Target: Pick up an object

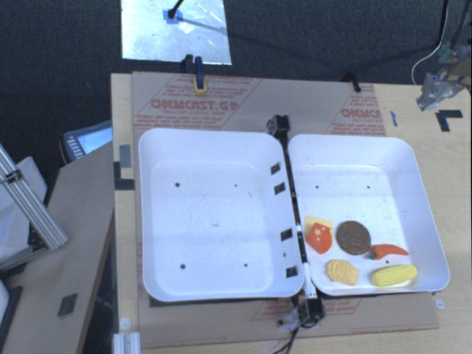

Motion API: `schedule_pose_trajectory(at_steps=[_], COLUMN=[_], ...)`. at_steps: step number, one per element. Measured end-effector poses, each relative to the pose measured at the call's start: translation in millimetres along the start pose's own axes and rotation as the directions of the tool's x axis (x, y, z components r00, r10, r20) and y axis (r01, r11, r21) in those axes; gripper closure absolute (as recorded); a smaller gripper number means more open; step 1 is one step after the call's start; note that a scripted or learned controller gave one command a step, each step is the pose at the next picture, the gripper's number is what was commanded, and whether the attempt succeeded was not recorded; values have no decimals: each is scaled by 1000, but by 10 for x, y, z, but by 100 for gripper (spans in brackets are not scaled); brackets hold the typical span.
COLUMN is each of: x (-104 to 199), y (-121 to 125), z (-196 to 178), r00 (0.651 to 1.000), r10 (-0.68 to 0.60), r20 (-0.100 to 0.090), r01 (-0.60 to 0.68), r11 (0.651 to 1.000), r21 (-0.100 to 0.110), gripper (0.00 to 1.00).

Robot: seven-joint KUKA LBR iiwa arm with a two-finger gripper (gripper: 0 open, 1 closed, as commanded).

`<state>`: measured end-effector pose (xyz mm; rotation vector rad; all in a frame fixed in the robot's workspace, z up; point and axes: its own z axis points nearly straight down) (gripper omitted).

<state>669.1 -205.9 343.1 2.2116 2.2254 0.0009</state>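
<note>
Several toy foods lie in the front corner of the right bin [354, 161]: a red and yellow wedge [318, 234], a brown round disc [353, 237], a red chili pepper [388, 251], a yellow corn cob [394, 275] and a ridged orange-yellow piece [342, 271]. A grey metal part that looks like my gripper [435, 93] hangs at the far right, behind the right bin's back corner and well away from the toys. Cables run up from it. Nothing shows in its grasp.
The left bin [214, 212] adjoins the right one along a hinged middle seam [291, 212]. Both rest on a cardboard sheet [221, 102] over the bench. A shiny metal plate [175, 21] lies on the dark floor at the back.
</note>
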Motion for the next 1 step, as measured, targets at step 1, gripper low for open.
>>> schedule_pose_trajectory(at_steps=[1], x=[0], y=[0], z=[-3], r00=[1000], r10=[0], r20=[0], r01=[0], r11=[1000], r21=[0], gripper=[100])
